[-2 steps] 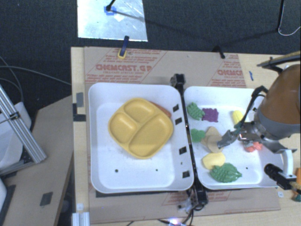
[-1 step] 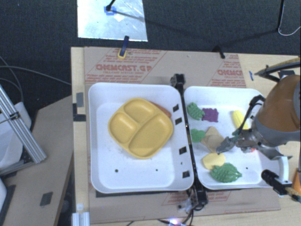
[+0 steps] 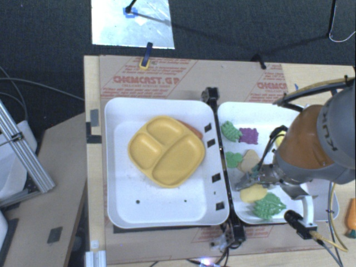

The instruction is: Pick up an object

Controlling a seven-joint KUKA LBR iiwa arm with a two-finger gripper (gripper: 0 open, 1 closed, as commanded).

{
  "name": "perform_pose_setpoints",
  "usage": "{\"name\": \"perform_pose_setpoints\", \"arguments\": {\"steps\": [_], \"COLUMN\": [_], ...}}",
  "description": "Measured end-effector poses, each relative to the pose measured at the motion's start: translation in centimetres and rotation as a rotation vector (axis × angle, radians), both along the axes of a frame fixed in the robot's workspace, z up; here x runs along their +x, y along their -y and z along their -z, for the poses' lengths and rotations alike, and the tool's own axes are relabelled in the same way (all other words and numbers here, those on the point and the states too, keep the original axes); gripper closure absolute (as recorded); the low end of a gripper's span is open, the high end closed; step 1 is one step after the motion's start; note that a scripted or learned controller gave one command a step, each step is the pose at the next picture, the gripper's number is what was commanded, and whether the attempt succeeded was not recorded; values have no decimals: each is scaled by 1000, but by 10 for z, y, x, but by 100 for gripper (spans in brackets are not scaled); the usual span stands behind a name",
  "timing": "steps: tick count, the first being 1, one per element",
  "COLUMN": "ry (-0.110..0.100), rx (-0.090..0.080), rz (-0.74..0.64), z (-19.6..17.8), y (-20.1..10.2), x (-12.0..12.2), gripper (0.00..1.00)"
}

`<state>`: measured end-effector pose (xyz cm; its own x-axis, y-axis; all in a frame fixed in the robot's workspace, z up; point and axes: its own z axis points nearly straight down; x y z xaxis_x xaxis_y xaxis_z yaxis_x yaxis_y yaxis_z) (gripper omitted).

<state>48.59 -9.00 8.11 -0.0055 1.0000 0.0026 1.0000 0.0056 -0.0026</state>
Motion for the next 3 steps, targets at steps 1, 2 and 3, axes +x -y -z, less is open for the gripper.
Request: {"name": "perform_pose_setpoints", "arguments": {"steps": [1,2,3], "ry": [4,6,8], "rx": [-2,-2,-2], "rz": [2,2,0], "z": [-13,-23,-34], "y": [2,2,2], "x": [1,2,3], "gripper": [100,100,100]}}
